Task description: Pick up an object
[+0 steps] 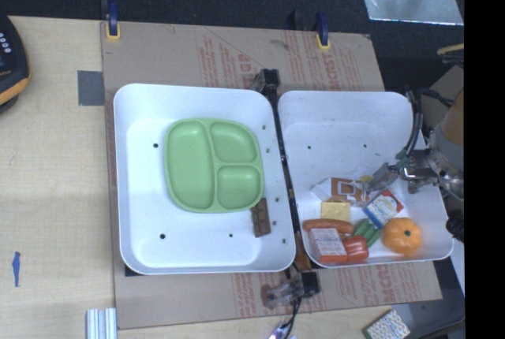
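Gripper low in right bin, above the small blue-and-white packet; finger state cannot be determined

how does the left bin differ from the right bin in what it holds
The left bin holds one large thing, a green divided plate, plus a small brown block by its right wall. The right bin holds a cluster of small things in its near corner, among them an orange and a yellow block. The pincer is over the right bin, not the left. Both are shallow and white.
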### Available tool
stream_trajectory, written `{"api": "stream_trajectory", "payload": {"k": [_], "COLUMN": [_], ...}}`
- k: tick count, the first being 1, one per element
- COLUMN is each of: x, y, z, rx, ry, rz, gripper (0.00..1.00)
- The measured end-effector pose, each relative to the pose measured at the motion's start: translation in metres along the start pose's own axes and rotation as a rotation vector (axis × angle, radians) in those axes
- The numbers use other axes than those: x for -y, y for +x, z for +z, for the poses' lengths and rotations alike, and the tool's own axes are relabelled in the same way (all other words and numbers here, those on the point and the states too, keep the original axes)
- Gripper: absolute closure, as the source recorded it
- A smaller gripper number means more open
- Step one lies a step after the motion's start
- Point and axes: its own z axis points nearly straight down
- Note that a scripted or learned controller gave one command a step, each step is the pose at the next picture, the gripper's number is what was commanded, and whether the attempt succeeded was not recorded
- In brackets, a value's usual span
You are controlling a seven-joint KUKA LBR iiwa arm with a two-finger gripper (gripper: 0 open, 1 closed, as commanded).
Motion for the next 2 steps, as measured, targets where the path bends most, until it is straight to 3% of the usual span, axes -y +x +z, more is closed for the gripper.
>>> {"api": "stream_trajectory", "payload": {"k": [1,2], "x": [-0.056,-0.014], "y": [0.059,0.083], "z": [0.060,0.020], "rx": [0.003,-0.003], "ry": [-0.018,0.000], "rz": [-0.013,-0.010], "gripper": [0.00,0.00]}}
